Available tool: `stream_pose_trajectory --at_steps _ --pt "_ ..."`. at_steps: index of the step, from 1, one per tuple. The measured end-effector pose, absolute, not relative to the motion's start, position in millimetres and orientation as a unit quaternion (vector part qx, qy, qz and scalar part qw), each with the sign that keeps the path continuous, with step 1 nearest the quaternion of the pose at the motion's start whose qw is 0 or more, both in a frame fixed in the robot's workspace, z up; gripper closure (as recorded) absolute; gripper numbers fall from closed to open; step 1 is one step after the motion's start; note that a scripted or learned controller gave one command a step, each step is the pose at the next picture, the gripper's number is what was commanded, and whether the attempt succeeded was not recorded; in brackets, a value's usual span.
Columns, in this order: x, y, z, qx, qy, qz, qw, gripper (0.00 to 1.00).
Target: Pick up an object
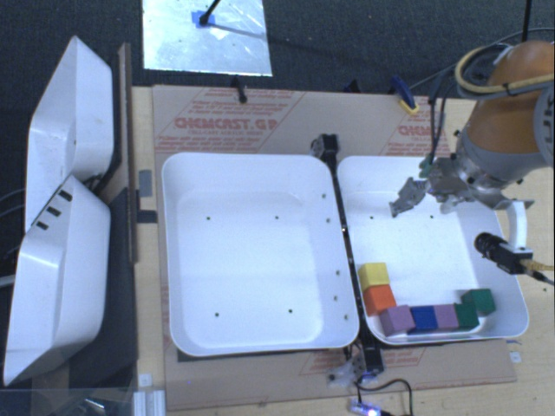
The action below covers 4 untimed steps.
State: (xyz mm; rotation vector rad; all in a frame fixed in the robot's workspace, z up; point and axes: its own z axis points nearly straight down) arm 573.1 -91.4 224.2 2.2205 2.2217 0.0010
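Observation:
Several blocks lie along the near edge of the right bin [434,241]: a yellow block [374,275], an orange block [379,298], a purple block [396,318], a blue block [424,318], a second purple block [446,316] and a green block [475,306]. My gripper [406,198] hangs over the far part of the right bin, well apart from the blocks. Its fingers point left and down, and nothing shows between them.
The left bin [186,258] sits beside the right one, with a black divider strip [345,241] between them. Two white tubs [61,215] stand off the bench at far left. A shiny sheet [208,24] lies at the back.

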Motion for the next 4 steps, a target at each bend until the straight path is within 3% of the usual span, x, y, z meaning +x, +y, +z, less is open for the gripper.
stream_pose_trajectory --at_steps 1,2,4 --pt "544.0 -95 105 0.707 0.707 -0.0031 -0.004 0.0" --pt "528.3 -94 103 0.706 0.708 0.0022 0.003 0.0" --pt "524.5 -93 102 0.706 0.708 0.0038 0.004 0.0"
